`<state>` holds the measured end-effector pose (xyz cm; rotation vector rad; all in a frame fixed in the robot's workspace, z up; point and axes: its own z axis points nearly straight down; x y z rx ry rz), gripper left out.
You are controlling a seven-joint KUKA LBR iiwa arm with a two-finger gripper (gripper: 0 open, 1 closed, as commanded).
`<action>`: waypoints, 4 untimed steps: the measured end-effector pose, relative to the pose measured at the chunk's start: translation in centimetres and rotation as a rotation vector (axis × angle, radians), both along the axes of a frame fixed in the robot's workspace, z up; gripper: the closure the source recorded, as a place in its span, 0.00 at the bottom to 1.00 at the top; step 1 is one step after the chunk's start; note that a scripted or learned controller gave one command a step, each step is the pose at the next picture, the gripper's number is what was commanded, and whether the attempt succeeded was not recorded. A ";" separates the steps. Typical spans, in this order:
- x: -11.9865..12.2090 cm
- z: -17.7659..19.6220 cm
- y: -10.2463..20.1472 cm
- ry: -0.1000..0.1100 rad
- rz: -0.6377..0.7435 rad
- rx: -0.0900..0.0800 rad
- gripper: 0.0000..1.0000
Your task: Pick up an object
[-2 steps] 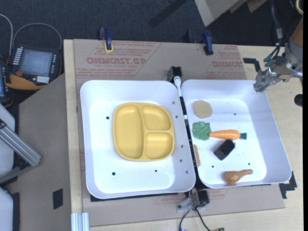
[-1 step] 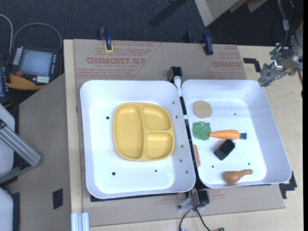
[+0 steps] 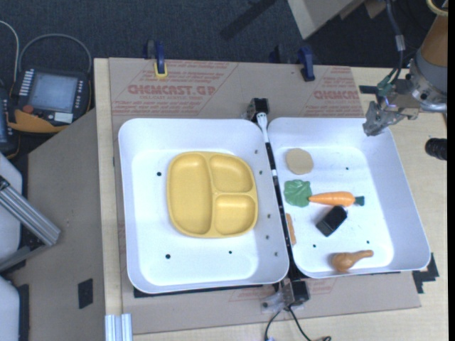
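At the far left, off the bench, a small screen unit (image 3: 50, 94) with an orange base sits on the dark floor. The bench top is a sheet of brown board (image 3: 213, 84) held by two blue clamps (image 3: 158, 54) along its far edge.

The left bin (image 3: 142, 261) holds a yellow plate (image 3: 212, 192) with three compartments, lying flat near the bin's middle.

The right bin (image 3: 398, 212) sits just beside it, their rims meeting along a black strip. In it, from left to right: a thin orange-brown stick (image 3: 291, 229) lies against the left wall; a green leafy piece (image 3: 298, 192) touches the thick end of a toy carrot (image 3: 332, 199), which lies crosswise with its green tip pointing right. A round tan cookie (image 3: 299, 161) lies behind the leaf, apart from it. A small black block (image 3: 331, 220) sits just in front of the carrot. A brown pear-shaped piece (image 3: 349, 260) lies near the front rim.

The gripper (image 3: 373, 125) hangs at the bin's far right corner, above the rim, well apart from all these things. Nothing is between its fingers; how far they are spread I cannot tell.
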<state>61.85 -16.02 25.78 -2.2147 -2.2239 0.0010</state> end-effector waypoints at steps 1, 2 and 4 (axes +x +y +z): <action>-1.4 0.3 5.9 0.000 0.002 0.001 1.00; -2.6 -0.3 12.0 0.001 0.002 0.000 1.00; -5.0 -1.9 22.3 0.002 0.001 0.000 1.00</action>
